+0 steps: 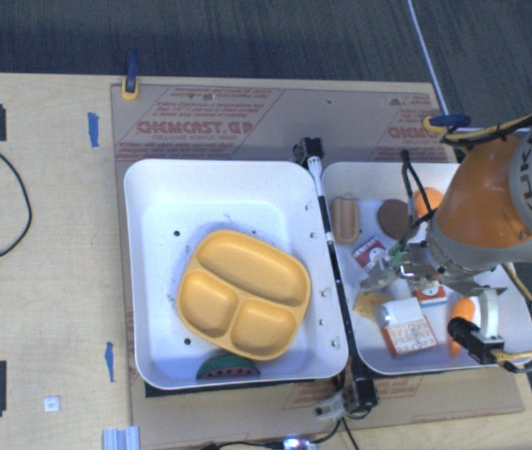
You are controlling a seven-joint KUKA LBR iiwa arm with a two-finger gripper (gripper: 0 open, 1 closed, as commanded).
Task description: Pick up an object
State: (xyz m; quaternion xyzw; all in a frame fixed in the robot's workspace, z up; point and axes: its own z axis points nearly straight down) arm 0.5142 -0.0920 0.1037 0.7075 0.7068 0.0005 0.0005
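Note:
My gripper (389, 268) hangs low over the middle of the right bin (434, 367), with the orange-banded wrist behind it to the right. Just to its left lies a red and white packet (370, 250). A yellow wedge (370, 305) sits right below it, and a white box with a red label (408, 332) lies further toward the front. A small red and white item (432, 294) peeks out under the wrist. Whether anything is between the jaws is hidden.
The right bin's back holds a tan block (345, 218), a brown disc (394, 217) and an orange ball (426, 201); an orange piece (463, 308) lies at its right. The left bin (144, 251) holds a yellow divided plate (243, 293) and a watermelon slice (228, 367).

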